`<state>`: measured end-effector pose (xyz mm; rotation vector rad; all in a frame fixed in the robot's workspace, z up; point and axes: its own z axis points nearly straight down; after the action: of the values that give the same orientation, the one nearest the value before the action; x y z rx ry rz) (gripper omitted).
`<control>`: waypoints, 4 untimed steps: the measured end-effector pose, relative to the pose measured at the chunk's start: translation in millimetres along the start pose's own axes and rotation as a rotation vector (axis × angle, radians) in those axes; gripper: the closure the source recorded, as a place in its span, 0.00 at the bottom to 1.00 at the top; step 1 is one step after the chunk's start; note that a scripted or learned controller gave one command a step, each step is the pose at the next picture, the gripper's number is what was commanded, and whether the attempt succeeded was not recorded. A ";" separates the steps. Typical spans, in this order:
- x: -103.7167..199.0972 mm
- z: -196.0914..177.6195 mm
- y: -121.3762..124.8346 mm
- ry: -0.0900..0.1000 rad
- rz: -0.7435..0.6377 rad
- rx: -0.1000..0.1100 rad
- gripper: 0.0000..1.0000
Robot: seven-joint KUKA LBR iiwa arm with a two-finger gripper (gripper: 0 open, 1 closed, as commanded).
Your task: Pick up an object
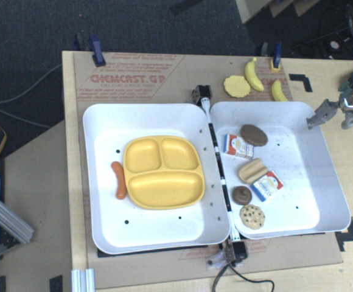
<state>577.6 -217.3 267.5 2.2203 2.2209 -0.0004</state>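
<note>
The right bin holds a dark brown oval patty, a small white and red carton, a tan bread roll, a blue and red packet, a small brown round piece and a chocolate-chip cookie. My gripper hangs over the far right corner of that bin, well to the right of the patty. It is open, and nothing sits between its fingers.
In the left bin lie a yellow divided plate and an orange sausage. Behind the right bin, on the bench, are a yellow disc and two bananas.
</note>
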 end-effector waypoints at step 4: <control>76.9 173.2 -31.4 0.000 0.000 -0.001 0.00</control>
<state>546.2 -140.5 94.2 2.2199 2.2202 0.0016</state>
